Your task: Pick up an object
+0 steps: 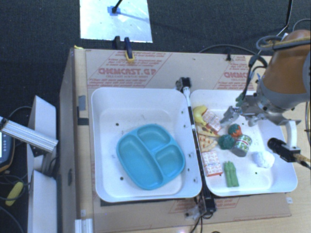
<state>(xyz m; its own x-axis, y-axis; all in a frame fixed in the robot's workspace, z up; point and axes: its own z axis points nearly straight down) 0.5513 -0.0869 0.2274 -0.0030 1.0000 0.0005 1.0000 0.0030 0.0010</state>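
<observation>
My gripper [241, 119] hangs over the back middle of the right bin [286, 181], open, with nothing between its fingers. Just below it lies a small red and green ball-like item [235, 129]. Beside that are a dark green lump [226, 141] and a tipped can [242, 145]. A yellow banana [198, 112] and a red-and-white packet [210, 119] lie left of the gripper. Further forward are a waffle-like piece [207, 142], a small red-and-white box [212, 163], a green oblong item [231, 174] and a white crumpled thing [264, 159].
The left bin [104, 130] holds a blue divided plate [150, 155]. A black-and-white brush-like bar [189, 106] lies along the divider between the bins. The arm comes in from the right, over the right bin's back corner.
</observation>
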